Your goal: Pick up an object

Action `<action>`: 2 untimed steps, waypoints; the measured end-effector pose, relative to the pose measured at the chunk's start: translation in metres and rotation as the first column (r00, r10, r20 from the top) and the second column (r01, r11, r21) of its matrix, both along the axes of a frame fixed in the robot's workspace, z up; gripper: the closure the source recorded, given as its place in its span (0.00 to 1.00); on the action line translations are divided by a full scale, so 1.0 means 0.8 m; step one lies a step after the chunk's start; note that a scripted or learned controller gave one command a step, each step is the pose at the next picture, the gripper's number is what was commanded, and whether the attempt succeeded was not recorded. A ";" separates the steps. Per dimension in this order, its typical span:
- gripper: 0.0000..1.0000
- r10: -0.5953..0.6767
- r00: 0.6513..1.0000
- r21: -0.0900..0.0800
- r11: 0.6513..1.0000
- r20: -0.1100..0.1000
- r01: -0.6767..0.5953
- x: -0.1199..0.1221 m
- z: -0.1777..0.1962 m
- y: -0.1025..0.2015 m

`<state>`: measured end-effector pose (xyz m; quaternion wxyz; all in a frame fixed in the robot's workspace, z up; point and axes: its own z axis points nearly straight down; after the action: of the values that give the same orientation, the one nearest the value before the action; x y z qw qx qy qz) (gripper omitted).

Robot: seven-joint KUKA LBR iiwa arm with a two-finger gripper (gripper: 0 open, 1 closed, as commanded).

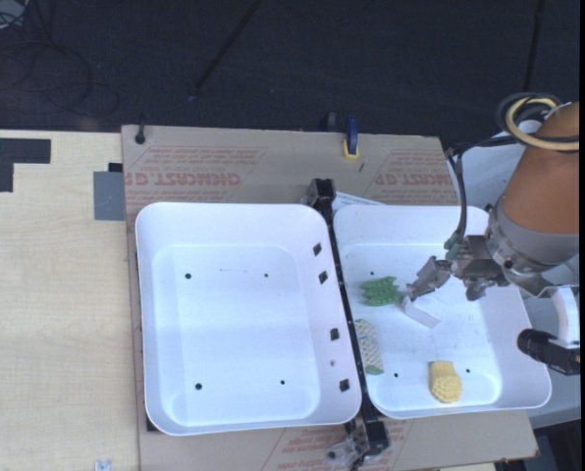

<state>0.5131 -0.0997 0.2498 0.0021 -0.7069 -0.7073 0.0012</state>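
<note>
Pale wooden bench (47, 292) below a dark, cable-strewn floor (273, 47)

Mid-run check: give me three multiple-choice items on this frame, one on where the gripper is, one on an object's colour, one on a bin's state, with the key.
1. Where is the gripper?
A. Over the left bin
B. Over the right bin
C. Over the bare bench

2. What colour is the object at the right bin's near edge?
A. Yellow
B. Blue
C. Red

3. Where does the green object lie?
A. In the left bin
B. On the cardboard
C. In the right bin

Key: 1 B, the gripper sits above the right bin floor. 2 A, the yellow object lies near the bin's near rim. 3 C, the green object rests in the right bin, close beside the gripper.
</note>
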 end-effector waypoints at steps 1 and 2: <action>1.00 0.000 1.000 0.001 1.000 -0.002 0.000 0.000 0.012 -0.001; 1.00 0.005 1.000 -0.001 1.000 0.013 -0.005 -0.018 0.153 0.046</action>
<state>0.4989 -0.0632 0.3723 -0.0028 -0.7052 -0.7090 -0.0030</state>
